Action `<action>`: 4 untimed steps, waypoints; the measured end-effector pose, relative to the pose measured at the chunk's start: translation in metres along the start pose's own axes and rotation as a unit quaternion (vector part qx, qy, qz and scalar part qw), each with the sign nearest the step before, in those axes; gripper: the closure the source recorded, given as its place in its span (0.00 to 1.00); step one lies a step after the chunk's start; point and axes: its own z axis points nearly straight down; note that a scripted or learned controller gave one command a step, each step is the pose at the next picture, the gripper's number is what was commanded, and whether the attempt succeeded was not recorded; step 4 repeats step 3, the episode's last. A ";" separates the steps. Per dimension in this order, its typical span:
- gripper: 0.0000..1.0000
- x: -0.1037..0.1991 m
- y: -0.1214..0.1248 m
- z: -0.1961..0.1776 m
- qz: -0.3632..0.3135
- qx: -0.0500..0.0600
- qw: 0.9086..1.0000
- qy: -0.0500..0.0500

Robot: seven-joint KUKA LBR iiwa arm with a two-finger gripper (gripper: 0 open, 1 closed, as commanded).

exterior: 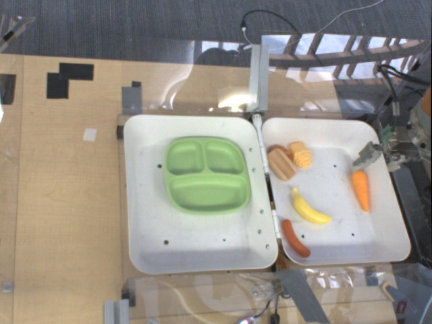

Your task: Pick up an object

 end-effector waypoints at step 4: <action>1.00 0.064 0.063 0.009 -0.031 -0.002 1.000 0.000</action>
